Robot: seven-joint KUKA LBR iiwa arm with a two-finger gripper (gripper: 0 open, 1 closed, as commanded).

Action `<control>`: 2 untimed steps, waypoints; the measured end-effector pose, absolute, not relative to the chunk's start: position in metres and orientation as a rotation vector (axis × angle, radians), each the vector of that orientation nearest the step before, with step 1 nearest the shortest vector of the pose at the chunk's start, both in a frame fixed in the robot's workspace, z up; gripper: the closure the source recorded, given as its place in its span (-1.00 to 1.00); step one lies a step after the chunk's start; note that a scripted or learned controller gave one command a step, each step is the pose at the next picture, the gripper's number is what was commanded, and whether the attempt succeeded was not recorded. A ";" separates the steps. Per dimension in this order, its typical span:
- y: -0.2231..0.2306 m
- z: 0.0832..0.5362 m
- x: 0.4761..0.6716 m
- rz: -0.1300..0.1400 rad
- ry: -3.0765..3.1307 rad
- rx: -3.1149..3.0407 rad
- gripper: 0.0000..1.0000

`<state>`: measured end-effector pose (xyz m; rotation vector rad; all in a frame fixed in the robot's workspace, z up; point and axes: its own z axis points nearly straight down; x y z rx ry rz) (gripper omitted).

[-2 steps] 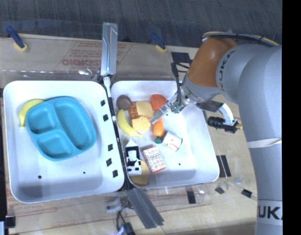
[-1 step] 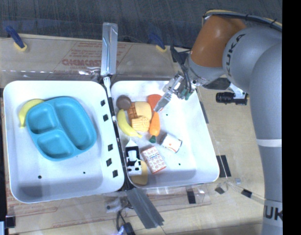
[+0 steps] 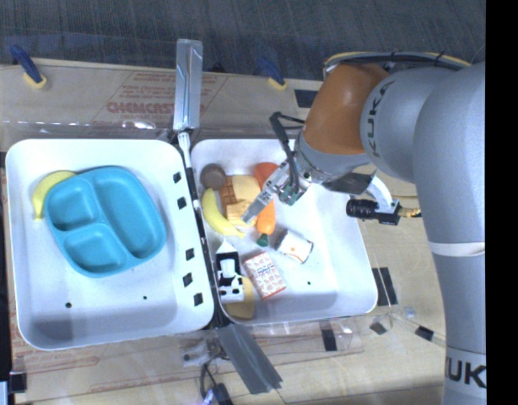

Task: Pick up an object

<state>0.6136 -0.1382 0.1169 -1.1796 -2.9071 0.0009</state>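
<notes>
My gripper hangs low over the middle of the right bin, pointing down and to the left. Its tip sits just above an orange carrot and beside a tan waffle piece. A yellow banana curves along the bin's left wall. A brown round item and a red-orange item lie at the back. Nearer the front are a small white box, a red patterned box and a black-and-white carton. The arm hides part of the bin's back right.
The left bin holds a blue divided plate with a yellow banana-like item tucked at its upper left. A tan item lies at the right bin's front left corner. A metal divider stands between the bins.
</notes>
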 end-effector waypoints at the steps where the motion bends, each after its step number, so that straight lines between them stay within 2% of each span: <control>1: -0.198 0.103 0.656 -0.001 -2.942 -1.153 -1.00; 2: -0.209 0.093 0.620 0.002 -2.795 -1.432 -1.00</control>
